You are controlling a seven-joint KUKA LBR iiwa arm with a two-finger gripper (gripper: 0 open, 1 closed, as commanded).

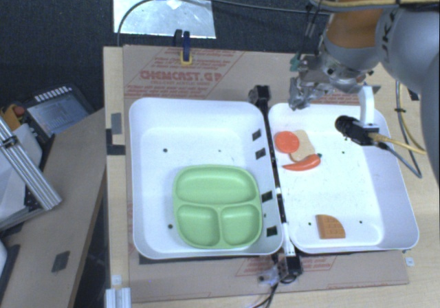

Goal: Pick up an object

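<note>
Red letters printed on the brown cardboard sheet (206, 69) under the two white bins, near the top middle of the frame. Looks like "CHEMCAST GP", with the last letters a bit fuzzy. More red print on the same cardboard at the bottom edge, below the bins, too small and blurry to read. Faint small red lines above and beside the big word too, also too blurry to read. No words or numbers readable anywhere else.
</note>
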